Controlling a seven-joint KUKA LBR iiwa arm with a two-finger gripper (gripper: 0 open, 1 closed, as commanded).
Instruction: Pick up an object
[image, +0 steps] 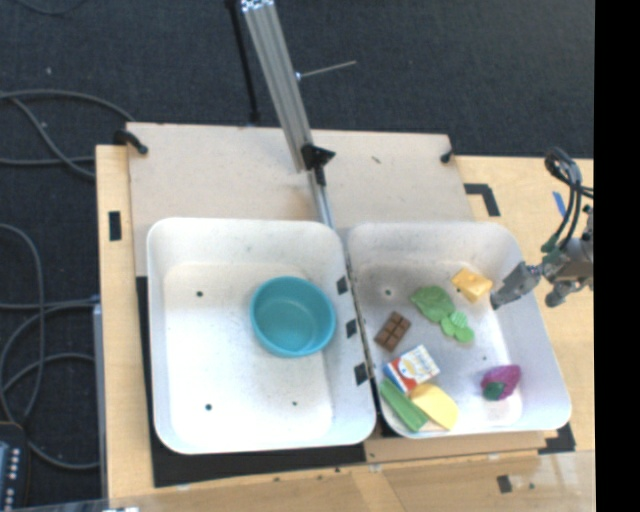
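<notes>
My gripper hangs over the right rim of the right bin, open, with nothing between its fingers. Its left finger points down toward a yellow block just to its left, apart from it. Further into the bin lie a green leafy piece, a small green piece, a brown chocolate bar, a white, red and blue carton, a green stick, a yellow wedge and a purple piece.
The left bin holds a teal bowl. A slanted metal rail runs from the top of the view down to the gap between the bins. Cables hang by the arm at the right.
</notes>
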